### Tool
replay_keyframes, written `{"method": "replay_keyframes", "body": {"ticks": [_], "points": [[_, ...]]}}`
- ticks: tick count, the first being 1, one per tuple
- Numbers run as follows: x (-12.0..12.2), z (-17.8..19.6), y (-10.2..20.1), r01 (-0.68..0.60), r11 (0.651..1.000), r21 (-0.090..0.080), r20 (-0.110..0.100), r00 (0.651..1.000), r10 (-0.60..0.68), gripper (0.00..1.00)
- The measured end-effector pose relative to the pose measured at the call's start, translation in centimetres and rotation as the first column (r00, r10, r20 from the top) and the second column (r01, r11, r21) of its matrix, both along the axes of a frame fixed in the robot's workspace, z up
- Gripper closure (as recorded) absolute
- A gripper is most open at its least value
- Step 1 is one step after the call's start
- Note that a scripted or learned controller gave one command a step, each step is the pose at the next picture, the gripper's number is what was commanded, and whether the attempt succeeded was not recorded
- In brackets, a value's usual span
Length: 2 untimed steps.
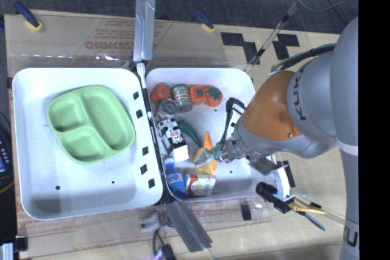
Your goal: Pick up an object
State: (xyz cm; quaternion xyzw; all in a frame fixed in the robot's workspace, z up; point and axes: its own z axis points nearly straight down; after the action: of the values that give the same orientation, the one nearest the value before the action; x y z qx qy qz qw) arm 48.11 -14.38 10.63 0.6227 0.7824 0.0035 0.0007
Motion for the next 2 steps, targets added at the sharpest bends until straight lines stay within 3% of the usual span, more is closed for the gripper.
{"method": "replay_keyframes", "body": {"ticks": [1, 2], "points": [[4.1, 4.6, 3.4, -0.110, 0.994, -0.003, -0.009, 0.994, 0.110, 1.00], [14.1, 8.5, 8.3, -0.174, 0.985, -0.004, -0.007, 0.985, 0.174, 1.00]]}}
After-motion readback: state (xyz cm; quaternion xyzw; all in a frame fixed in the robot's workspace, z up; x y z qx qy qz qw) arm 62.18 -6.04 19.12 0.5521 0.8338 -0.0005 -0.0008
